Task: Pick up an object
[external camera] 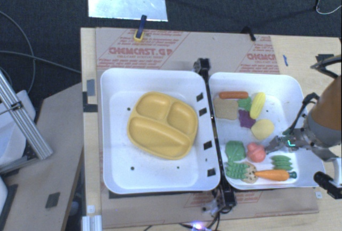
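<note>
Gripper (pixel 273 144) sits low by the red radish (pixel 256 152) (grip unclear, I cannot tell); nothing is picked up yet.

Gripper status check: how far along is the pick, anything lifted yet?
Done: the gripper has reached into the right bin, low beside the red toy. In hand: nothing visibly between its fingers. Left: grasp and lift; the toy food lies in the bin, and the yellow tray sits in the left bin.
</note>
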Controlling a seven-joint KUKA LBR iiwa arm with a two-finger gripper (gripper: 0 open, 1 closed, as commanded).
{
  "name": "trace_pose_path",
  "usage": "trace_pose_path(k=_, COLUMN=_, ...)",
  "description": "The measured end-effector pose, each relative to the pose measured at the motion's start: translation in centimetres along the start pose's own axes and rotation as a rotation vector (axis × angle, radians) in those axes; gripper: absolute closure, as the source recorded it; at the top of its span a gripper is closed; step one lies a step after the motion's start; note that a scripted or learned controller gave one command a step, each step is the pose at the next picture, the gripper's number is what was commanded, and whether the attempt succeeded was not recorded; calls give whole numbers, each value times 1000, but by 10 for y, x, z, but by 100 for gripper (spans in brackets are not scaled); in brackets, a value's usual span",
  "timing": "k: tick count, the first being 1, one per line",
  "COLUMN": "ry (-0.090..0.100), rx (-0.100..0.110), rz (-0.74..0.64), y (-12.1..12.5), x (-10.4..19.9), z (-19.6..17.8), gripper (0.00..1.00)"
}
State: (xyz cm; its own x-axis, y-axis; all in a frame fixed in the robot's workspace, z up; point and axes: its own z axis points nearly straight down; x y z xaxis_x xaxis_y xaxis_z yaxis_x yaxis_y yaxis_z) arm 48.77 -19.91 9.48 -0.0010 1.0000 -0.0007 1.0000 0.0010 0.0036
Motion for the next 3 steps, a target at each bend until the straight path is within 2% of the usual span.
trace_pose_path(k=1, ry=-2, rx=-4, rz=-6, y=78, x=-7, z=9, gripper=0)
trace_pose_path(k=2, ry=-1, rx=-3, rz=-6, y=123, x=-7, z=9, gripper=0)
trace_pose_path(k=3, ry=0, rx=-3, rz=-8, y=165, x=33, z=9, gripper=0)
